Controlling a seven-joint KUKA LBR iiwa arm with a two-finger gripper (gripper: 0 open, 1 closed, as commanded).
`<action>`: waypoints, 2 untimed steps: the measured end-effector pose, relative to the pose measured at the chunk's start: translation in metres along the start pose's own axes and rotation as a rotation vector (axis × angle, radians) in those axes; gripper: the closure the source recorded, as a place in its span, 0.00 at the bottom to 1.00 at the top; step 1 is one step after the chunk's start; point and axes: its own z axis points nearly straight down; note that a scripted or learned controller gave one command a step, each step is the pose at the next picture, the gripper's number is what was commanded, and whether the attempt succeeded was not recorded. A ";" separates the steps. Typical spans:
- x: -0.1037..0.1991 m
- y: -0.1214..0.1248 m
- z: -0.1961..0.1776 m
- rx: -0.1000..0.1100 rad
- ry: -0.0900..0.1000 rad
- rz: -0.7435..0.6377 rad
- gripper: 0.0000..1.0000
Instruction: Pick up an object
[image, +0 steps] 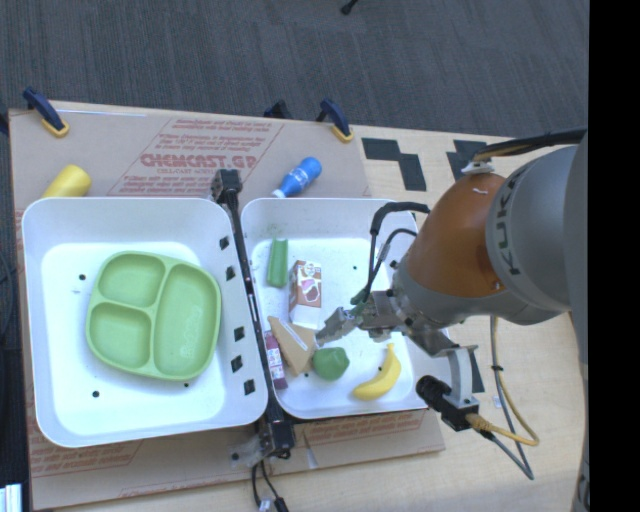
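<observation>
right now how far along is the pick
Done: the arm has reached into the right bin, and the gripper sits low by the milk carton, above the green ball. In hand: nothing visible between its fingers. Left: grasping and lifting one; the banana also lies loose.

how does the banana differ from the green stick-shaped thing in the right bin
The banana is yellow and curved; the green stick is green and straight. The banana lies near the bin's front edge, just below the gripper; the stick lies near the back, close to the divider, running front to back. Both lie flat in the right bin, untouched.
</observation>
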 end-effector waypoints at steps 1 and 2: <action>-0.061 0.000 0.082 -0.002 -0.001 0.000 0.00; -0.061 0.001 0.072 -0.001 -0.001 -0.007 1.00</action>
